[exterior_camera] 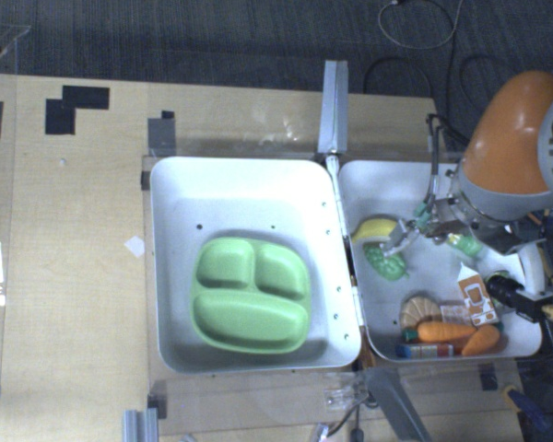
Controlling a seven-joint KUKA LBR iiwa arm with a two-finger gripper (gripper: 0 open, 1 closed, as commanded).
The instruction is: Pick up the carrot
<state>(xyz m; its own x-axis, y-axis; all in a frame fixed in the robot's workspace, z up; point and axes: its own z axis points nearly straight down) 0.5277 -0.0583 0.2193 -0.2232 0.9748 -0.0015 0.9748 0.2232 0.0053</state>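
The gripper (398, 239) hangs low in the right bin (380, 335), beside a lemon (372, 229) and a green toy (386, 263); whether its jaws are open cannot be told. The carrot (459, 335) lies well apart, along the bin's near wall.

The arm (521, 145) enters from the right side of the camera view, its grey housing and orange band hanging over the right bin's far right corner. From the wrist, the gripper (398, 240) reaches leftward and down toward the bin's left wall. Its finger position is not discernible.
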